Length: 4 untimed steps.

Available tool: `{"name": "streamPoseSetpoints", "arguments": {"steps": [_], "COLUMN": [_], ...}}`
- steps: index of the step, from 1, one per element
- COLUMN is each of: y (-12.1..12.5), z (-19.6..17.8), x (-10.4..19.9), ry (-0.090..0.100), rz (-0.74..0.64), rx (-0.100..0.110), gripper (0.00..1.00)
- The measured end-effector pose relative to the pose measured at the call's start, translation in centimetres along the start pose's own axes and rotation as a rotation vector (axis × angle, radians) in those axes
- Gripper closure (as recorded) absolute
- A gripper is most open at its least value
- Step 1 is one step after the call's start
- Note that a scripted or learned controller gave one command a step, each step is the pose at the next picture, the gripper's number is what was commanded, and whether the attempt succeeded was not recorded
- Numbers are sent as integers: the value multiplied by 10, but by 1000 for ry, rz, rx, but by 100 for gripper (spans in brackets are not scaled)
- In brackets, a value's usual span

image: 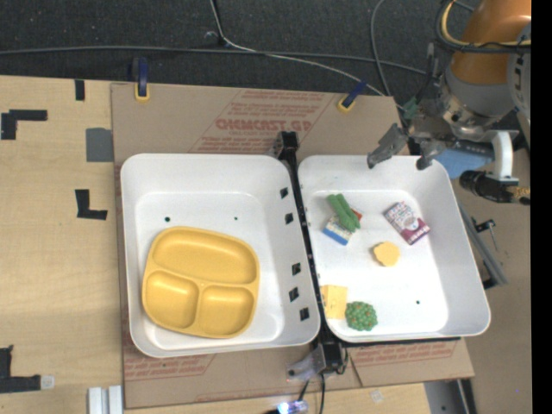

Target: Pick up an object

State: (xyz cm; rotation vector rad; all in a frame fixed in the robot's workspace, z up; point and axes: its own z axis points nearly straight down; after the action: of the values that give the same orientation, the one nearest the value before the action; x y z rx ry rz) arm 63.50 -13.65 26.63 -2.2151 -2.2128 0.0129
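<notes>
The surface (52,231), partly covered by a cardboard sheet (259,115), carries two shallow white bins side by side. The left bin (138,175) holds a yellow divided tray (201,280) lying flat toward its near side. The right bin (461,291) holds the loose items, any of which could serve as the object to pick up: a green stick (342,211) resting against a small blue-and-white block (336,231) near the bin's middle, a pink-and-white packet (405,222) toward the far right, a yellow lump (386,254) below it, a pale yellow square (334,300) at the near edge, and a green bumpy ball (361,316) just beside that square. All lie on the bin floor.

The arm (492,24) stands at the upper right, above the far rim of the right bin. Its claw (402,150) hangs with the two fingers spread wide apart, nothing between them and touching nothing, well apart from every item.

Judged from this, the task is at its start: no item is lifted, and the descent, the closing and the lift all remain.
</notes>
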Motion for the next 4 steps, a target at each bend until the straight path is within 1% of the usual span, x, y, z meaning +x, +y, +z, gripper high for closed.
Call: {"name": "streamPoseSetpoints", "arguments": {"steps": [1,3,4], "y": [2,-7,-8], "z": [-7,83,148], "x": [0,7,9], "ry": [-2,-2,-2], "rz": [-3,-3,-3], "rx": [-12,-8,-6], "gripper": [0,0,0]}}
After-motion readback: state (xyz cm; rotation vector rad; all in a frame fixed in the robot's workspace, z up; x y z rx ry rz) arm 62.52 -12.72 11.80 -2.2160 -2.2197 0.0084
